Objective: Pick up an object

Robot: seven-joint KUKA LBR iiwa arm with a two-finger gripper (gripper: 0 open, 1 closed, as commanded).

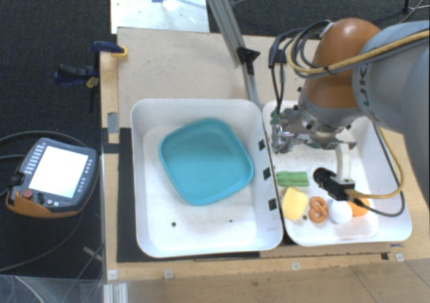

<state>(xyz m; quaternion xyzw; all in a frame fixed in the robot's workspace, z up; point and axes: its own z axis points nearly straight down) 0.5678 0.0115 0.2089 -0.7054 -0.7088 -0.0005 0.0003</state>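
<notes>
Teal is showing in the left bin (144, 228), where one square plate (205, 160) is lying alone, tilted slightly on the white floor. The right bin (393, 228) is holding several small things along its near side: one green piece (292, 178), one yellow lump (294, 203), one pretzel (318, 210), one white egg-shaped ball (340, 211) and one orange piece (359, 209) peeking out behind it. The jaws (282, 139) are hanging over the far left part of the right bin, above the green piece; I cannot tell how wide they are standing. Both bins are sitting side by side on the tan surface (175, 60).
</notes>
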